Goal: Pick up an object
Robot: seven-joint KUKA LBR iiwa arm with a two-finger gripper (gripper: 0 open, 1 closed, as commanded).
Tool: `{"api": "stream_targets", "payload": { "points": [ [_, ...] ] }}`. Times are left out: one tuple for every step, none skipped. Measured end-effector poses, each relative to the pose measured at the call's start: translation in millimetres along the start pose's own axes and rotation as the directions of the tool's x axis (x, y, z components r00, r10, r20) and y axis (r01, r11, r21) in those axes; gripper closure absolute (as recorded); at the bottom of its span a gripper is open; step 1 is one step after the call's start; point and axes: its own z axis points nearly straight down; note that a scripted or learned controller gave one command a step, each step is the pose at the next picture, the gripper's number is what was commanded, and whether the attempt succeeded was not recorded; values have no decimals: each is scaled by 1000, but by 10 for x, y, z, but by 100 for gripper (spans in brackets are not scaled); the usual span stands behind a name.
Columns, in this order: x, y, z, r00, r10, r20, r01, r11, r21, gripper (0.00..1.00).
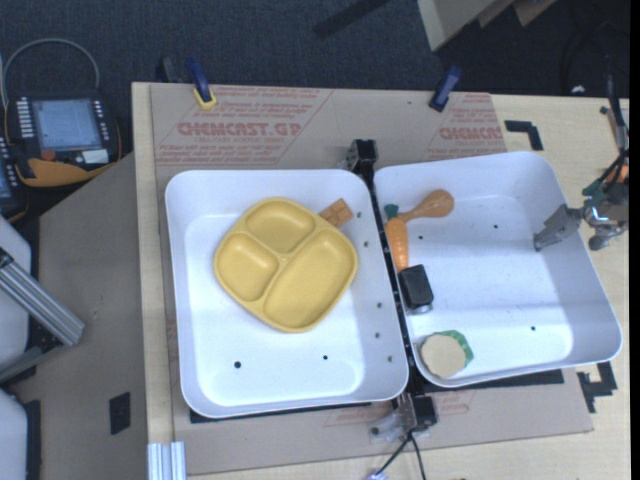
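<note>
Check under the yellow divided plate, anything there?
A brown wooden piece pokes out from under the yellow divided plate at its upper right edge; the rest is covered, so its shape is unknown.

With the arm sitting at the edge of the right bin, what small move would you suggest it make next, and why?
Probably a short travel leftward across the right bin toward its left wall. The pincer sits at the bin's right rim with nothing between its fingers, while the carrot, wooden spoon, black block and round biscuit are all lined along that wall.
</note>
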Motion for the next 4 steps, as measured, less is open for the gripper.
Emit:
{"api": "stream_targets", "payload": {
  "points": [
    [1,17,-33,1000,-2,2,2,1000,-7,0],
    [4,49,374,1000,-1,1,1,1000,-5,0],
    [84,46,988,1000,-2,-2,2,1000,1,0],
    [111,87,1436,1000,-5,-6,5,1000,-10,0]
  ]
}}
